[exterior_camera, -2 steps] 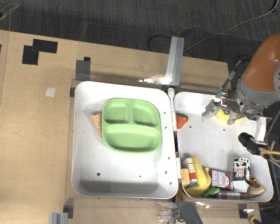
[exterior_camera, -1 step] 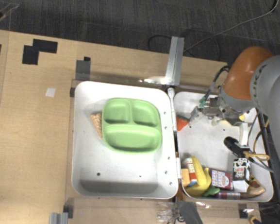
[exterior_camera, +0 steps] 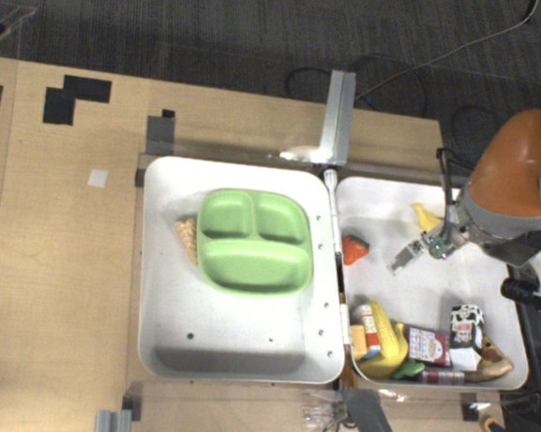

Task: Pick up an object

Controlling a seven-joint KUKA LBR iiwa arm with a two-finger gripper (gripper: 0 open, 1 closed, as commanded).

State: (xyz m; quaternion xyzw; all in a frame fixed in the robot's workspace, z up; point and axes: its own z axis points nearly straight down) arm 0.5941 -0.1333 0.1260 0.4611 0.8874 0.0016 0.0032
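Gripper [exterior_camera: 406, 258] over right bin [exterior_camera: 399, 198], fingers' state unclear; red toy [exterior_camera: 354, 250] lies just left, nearest pick.

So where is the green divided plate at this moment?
The green divided plate lies in the left bin, toward its far half, partly covering a tan item at the plate's left edge.

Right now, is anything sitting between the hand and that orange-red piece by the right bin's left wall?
Nothing visible. The hand hangs over bare white floor of the right bin, and the orange-red piece lies apart to its left, the clutter heaped along the near wall.
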